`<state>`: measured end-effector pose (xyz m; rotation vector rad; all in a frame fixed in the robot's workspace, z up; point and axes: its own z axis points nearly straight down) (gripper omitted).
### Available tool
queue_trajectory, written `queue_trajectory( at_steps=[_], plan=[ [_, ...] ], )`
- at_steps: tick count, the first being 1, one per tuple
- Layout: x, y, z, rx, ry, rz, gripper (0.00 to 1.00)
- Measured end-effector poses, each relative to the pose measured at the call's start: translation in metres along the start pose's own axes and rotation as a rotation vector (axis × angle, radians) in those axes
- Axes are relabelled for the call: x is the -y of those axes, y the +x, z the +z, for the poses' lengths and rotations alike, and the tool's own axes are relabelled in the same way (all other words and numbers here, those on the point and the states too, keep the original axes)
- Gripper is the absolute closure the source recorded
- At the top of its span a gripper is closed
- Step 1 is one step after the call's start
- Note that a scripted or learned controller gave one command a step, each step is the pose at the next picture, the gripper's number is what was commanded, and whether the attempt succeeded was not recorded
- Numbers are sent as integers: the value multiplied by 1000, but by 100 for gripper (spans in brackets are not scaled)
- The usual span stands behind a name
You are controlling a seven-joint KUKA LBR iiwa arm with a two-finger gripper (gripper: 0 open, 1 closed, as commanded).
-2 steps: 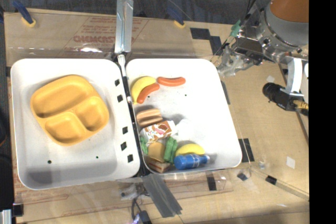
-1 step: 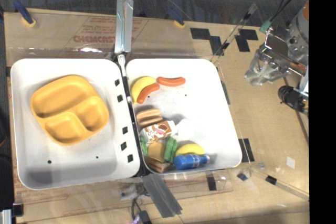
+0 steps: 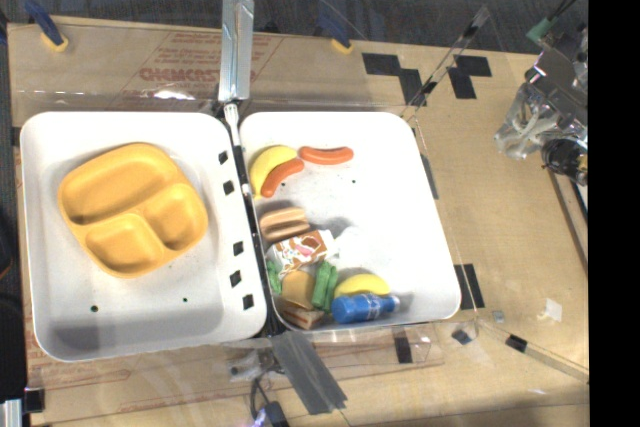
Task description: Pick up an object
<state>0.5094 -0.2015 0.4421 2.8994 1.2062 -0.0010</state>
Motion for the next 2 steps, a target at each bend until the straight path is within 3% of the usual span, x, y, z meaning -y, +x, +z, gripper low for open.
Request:
queue_trajectory(
  at_steps=[1,2],
  plan=[
    [23,-23,-31,-1,-1,182,100],
    [17,-27,-33,-1,-1,-82,100]
  ],
)
